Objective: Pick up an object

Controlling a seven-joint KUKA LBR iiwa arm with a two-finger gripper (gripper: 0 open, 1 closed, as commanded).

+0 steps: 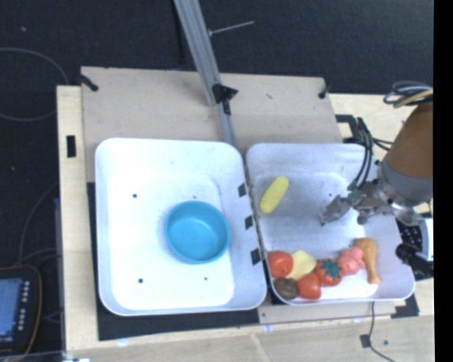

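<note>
In the right bin (309,161) a yellow corn-like piece (274,194) lies near the left wall. Along the front wall sits a cluster of toy foods: a red tomato (280,263), a yellow piece (303,262), a brown piece (286,287), a red piece (309,286), a strawberry-like piece (331,271), a pink piece (351,260) and an orange drumstick (368,256). My gripper (337,210) hangs over the bin's middle right, above bare floor, apart from all the toys. Nothing shows between its fingers.
The left bin (121,172) holds a blue bowl (197,231). A grey metal pole (200,44) slants down from the top to the gap between the bins. Cables (366,153) hang by the arm on the right.
</note>
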